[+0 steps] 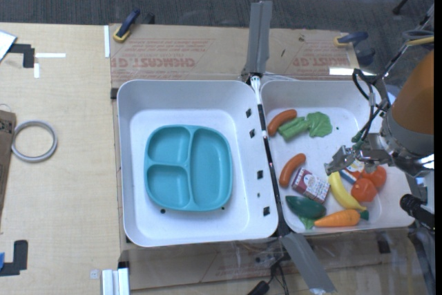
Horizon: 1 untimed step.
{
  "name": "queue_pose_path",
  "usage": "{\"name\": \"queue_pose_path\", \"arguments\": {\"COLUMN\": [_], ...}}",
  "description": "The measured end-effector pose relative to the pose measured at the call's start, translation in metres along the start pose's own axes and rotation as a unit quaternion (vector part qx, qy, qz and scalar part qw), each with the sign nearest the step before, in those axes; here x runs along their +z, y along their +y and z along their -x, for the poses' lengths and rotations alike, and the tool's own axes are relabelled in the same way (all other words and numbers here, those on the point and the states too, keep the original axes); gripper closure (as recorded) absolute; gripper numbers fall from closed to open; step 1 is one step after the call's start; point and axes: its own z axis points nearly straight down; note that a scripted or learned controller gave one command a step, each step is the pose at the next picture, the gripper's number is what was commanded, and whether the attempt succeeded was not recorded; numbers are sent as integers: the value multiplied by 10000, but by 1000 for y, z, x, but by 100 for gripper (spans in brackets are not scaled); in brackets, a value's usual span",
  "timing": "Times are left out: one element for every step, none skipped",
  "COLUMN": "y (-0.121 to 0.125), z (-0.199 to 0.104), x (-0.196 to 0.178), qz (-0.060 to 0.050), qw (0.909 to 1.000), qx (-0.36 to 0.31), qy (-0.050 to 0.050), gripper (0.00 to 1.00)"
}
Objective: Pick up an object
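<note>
Arm low over the right bin's toy food.
The left bin point(131, 169) holds a teal divided plate point(188, 167). In the right bin point(324, 99), the banana point(343, 191) lies with its long axis running far-left to near-right, beside a tomato point(364, 188). The gripper point(352, 159) hovers just above the banana; how wide its fingers stand I cannot tell.

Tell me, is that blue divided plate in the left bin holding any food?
Empty. The teal three-compartment plastic plate shows bare compartments; the toy foods, such as the yellow plastic banana, all lie in the right white bin.
</note>
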Motion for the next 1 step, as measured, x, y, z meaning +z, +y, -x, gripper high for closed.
{"name": "queue_pose_path", "arguments": {"y": [-1], "z": [13], "x": [94], "qz": [49], "qw": [9999], "qx": [113], "qy": [-11], "gripper": [0]}}
